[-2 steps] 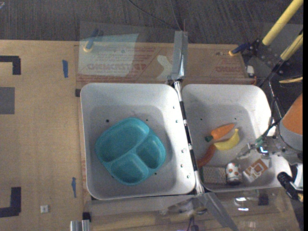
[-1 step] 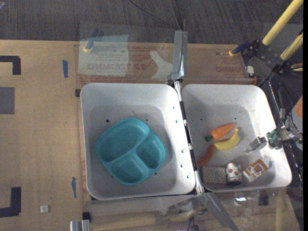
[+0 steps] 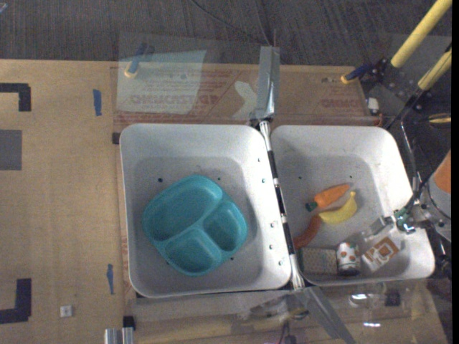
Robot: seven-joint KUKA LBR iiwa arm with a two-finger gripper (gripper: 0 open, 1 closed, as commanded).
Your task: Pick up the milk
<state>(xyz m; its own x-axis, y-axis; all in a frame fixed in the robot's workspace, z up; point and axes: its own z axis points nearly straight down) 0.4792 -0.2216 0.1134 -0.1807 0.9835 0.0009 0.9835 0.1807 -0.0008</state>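
Note:
The milk (image 3: 383, 250) is a small white carton with an orange-brown square print. It lies on its side in the front right corner of the right bin (image 3: 358, 149). My gripper (image 3: 406, 223) hangs at the bin's right wall, just above and to the right of the carton. It is close to the carton's upper end, and I cannot tell whether they touch. The arm's orange band (image 3: 445, 172) shows at the right edge of the view.
A small can (image 3: 347, 256) lies just left of the milk, next to a grey mesh item (image 3: 321, 260). A carrot (image 3: 331, 195), a banana (image 3: 340, 211) and an orange piece (image 3: 310, 231) lie mid-bin. The left bin (image 3: 186, 143) holds a teal divided plate (image 3: 194, 224).

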